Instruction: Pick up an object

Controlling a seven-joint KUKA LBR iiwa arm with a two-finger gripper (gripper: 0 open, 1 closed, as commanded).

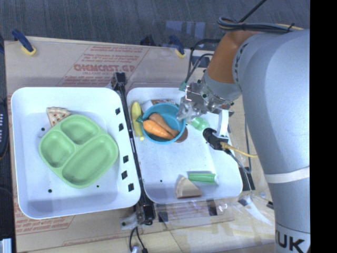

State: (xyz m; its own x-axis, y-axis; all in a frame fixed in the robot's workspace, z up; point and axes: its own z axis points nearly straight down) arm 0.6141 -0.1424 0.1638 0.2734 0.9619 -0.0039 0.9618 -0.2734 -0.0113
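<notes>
**Hovering at the blue bowl's rim, right bin**

Hanging over the far part of the right bin (158,194), the gripper (188,111) sits low at the right rim of a blue bowl (167,112). Whether it is released or clenched cannot be told: the metal tip is small and blurred against the bowl's edge. Nothing visible is held by it.

Just left of the tip, inside the bowl, lie 2 orange carrot-shaped pieces (159,127), side by side and slanted, touching each other. A brown item shows as a sliver under the bowl's near-right edge; too little shows to name it.

Just right of the tip, a pale green item (199,123) lies on the bin floor, partly under the wrist hardware. Farther right and nearer the camera, a black fitting (211,137) on the arm hangs over the bin, with a yellow cable leading off to the right.

Left of the bowl, touching its rim, a yellow banana-like piece (137,118) lies along the bin's left wall.

Well toward the camera from the tip, near the bin's front wall: a green bar (202,177) and, touching its left end, a tan wedge (187,187).

Far left of the tip, in the left bin (26,194): 1 green plate (79,151) with 3 compartments, and a tan wedge-shaped piece (56,113) tucked at its far-left edge.

Above the wrist, the orange band (225,57) meets the grey arm (279,115).
</notes>
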